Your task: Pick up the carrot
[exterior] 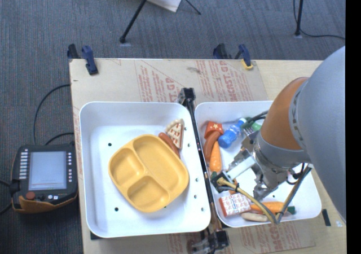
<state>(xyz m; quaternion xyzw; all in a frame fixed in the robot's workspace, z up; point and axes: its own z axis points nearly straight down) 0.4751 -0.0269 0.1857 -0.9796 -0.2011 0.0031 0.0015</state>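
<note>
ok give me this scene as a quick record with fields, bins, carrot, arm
left bin: yellow divided plate, pizza slice toy at its upper right edge
right bin: carrot, blue bottle, red packet, other small toys
carrot: lying near the right bin's left wall, not held
gripper: low over the right bin, right of the carrot

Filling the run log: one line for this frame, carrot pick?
arm: over right bin | gripper: low among items | carrot: lying left of gripper, not held | left bin: yellow tray

One fixed camera looks slantwise down over both bins (pixel 90 134).
</note>
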